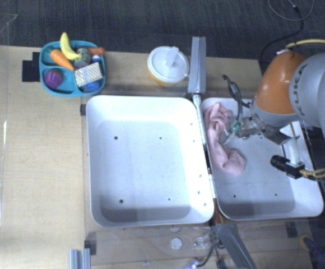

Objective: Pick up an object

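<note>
A crumpled pink cloth lies along the left side of the right bin, close to the wall between the two bins. My gripper is low over the cloth's middle, at its right edge, and seems to touch it. The grey arm with its orange band comes in from the right above the bin's far right corner. The gripper hides part of the cloth.
The left bin stands beside the right one. Behind the bins are a blue tray of toy food at the far left, a white lidded cup, and a grey metal post.
</note>
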Tool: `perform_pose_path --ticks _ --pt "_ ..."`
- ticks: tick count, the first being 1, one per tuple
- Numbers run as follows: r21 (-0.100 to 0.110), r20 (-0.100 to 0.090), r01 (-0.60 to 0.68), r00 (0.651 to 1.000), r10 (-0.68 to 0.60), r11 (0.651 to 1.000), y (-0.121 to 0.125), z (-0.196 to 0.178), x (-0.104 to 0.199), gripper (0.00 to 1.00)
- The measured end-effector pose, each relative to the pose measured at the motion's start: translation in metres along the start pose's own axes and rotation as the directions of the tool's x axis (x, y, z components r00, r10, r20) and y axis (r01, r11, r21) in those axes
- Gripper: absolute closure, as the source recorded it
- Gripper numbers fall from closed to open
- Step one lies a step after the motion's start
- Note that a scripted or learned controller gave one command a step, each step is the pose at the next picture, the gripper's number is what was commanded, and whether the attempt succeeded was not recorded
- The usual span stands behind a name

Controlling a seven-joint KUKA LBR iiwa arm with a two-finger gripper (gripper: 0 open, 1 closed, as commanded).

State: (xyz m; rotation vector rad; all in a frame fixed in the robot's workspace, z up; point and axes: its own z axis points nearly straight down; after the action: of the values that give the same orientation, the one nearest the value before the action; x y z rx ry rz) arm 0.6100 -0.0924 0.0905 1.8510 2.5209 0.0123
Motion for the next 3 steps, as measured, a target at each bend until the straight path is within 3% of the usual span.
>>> perform_pose_path --ticks 1,2,3 --pt "0.016 -0.007 -0.002 1.000 0.002 1.000 0.055 0.003 -0.023 0.00" --pt "0.002 -0.001 0.019 1.000 -0.019 1.000 0.060 -0.100 -0.020 0.00" --pt "0.008 -0.004 0.211 0.977 -0.211 0.977 0.059 -0.025 -0.018 0.00"
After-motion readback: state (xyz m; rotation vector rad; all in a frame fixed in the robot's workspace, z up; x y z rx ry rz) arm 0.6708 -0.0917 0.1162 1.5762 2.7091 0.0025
